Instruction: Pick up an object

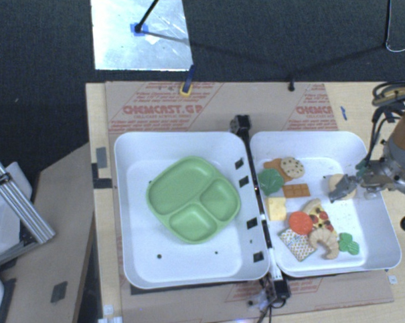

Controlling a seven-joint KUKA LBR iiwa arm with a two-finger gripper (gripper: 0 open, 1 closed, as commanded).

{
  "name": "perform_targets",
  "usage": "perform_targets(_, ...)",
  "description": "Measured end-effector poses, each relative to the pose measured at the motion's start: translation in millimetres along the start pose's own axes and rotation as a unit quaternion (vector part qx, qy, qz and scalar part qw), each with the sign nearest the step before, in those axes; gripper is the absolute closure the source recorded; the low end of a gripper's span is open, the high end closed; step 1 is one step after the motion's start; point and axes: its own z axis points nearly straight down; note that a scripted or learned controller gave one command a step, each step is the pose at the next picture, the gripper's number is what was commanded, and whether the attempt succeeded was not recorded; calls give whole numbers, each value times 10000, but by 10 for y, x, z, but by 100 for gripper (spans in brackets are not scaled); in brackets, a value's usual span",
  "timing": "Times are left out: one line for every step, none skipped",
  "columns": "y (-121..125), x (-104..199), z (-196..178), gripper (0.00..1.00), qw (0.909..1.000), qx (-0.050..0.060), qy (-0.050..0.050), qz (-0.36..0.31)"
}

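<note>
While the arm reaches in over the right edge of the right bin (383, 233), the gripper (342, 188) hangs low over the bin's right half, its dark fingers slightly apart and pointing toward the middle of the bin. Whether they close on anything cannot be confirmed.

Nearest the camera, at the front of the right bin, lie a checkered wafer (297, 244), a tan curled piece (324, 240) and a small green sprig (348, 243). Just behind these sit a red disc (299, 222) and a pizza slice (317, 213).

The thing closest to the gripper is a pale tan piece (337, 181), lying directly at the fingertips on their rear side, touching or nearly so; contact is not resolvable. It is judged the likeliest target, needing only a short descent.

Farther from the gripper, toward the bin's centre, are a yellow cheese square (277, 208), an orange cracker (297, 191), a dark green leaf (270, 180) and a chip cookie (291, 167).

Beyond the divider, the left bin (132, 154) carries a green compartment tray (193, 199), well apart from the gripper. Both bins rest on the worktop (100, 115).
</note>
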Motion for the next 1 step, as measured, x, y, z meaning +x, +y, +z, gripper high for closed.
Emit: perform_targets(11, 6, -34, 0, 10000, -26, -5, -7)
